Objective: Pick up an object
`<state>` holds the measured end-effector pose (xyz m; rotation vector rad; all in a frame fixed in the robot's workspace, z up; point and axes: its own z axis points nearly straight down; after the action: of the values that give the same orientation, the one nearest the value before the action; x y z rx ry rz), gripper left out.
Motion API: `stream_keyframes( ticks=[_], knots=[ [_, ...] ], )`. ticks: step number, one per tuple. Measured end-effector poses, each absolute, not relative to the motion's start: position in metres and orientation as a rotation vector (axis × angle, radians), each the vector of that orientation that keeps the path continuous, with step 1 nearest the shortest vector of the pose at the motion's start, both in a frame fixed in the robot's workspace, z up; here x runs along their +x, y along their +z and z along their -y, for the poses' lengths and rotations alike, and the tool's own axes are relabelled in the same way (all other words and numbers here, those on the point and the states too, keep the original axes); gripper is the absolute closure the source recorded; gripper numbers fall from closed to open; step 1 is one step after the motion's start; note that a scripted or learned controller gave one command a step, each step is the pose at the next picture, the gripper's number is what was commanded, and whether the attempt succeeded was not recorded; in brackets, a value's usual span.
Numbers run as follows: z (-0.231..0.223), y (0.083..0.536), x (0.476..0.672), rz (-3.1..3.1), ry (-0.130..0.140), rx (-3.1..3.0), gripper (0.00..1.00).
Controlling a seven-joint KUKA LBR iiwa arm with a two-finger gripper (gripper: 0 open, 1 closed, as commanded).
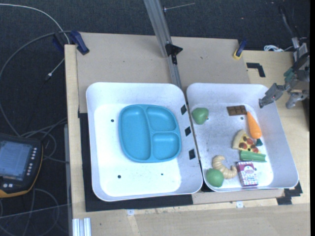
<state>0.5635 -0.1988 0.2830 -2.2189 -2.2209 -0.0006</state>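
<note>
The right bin (206, 95) holds several toy foods: a green pear (200, 115), a brown chocolate bar (236, 110), an orange carrot (253, 125), a pizza slice (244, 141), a green pepper (252, 156), a tan croissant (224, 166), a green ball (214, 177) and a red carton (247, 174). My gripper (280, 98) hangs over the bin's far right rim, up and right of the carrot. It is open, its two fingers spread with nothing between them.
A blue divided plate (149, 132) lies in the left bin (98, 107). A metal post (160, 18) rises at the back between the bins. A tablet (15, 163) and cables lie on the floor at left.
</note>
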Motion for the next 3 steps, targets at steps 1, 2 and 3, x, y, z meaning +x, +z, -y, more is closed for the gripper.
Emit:
stream_keyframes(
  ticks=[1, 2, 3],
  knots=[
    [0.199, 0.283, 0.564, 2.222, 0.0, -2.218, 0.0],
    [0.195, 0.232, 0.554, 2.218, 0.004, -2.217, 0.0],
    [0.188, 0.184, 0.546, 2.217, 0.003, -2.216, 0.0]
  ],
)
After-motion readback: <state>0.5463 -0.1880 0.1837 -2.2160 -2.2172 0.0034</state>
